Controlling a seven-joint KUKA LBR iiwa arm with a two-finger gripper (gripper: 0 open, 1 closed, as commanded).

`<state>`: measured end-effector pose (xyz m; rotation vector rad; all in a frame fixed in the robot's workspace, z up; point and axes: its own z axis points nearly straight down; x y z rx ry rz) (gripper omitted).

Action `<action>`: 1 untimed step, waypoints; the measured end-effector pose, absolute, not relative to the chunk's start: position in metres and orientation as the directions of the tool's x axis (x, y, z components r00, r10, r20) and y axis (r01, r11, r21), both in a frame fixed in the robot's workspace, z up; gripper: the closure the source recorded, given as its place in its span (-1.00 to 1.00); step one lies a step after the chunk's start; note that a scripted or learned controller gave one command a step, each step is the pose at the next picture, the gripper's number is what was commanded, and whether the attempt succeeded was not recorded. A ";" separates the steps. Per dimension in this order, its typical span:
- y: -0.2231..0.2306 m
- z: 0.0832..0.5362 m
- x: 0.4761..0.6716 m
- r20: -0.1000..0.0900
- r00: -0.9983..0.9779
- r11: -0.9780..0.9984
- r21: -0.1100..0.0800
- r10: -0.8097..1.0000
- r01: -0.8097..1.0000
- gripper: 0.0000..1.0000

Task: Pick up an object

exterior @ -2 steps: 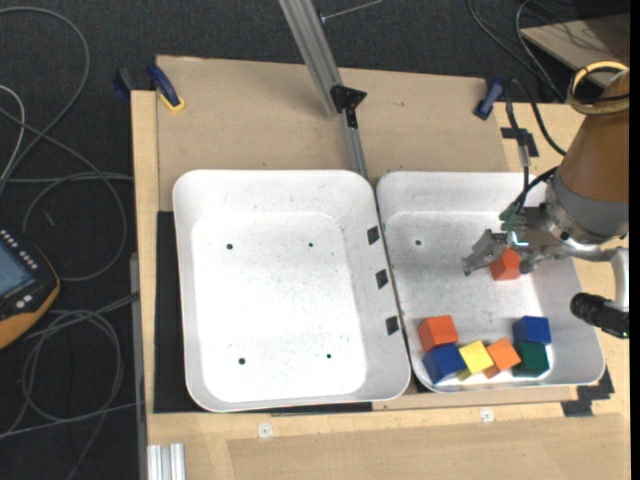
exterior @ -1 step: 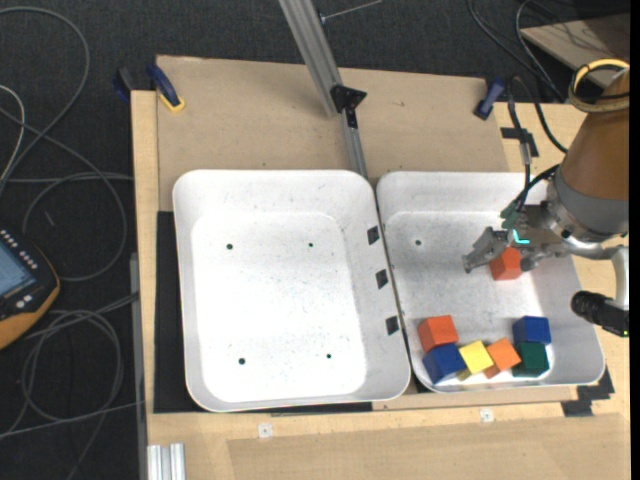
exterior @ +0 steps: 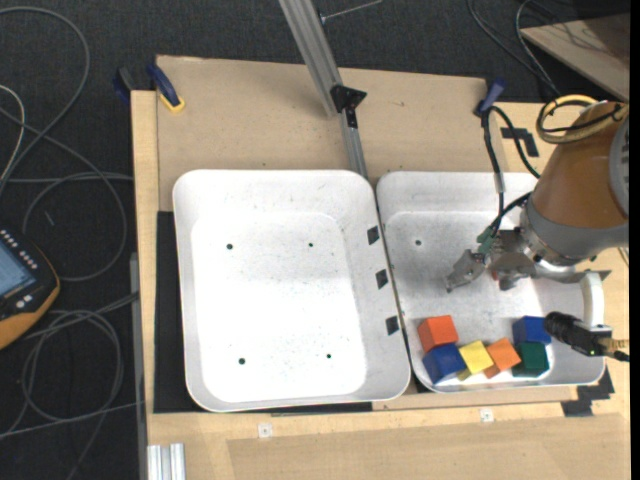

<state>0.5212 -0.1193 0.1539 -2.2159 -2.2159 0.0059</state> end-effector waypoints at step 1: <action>-0.118 0.101 0.520 0.003 0.000 0.000 -0.008 1.000 1.000 -1.00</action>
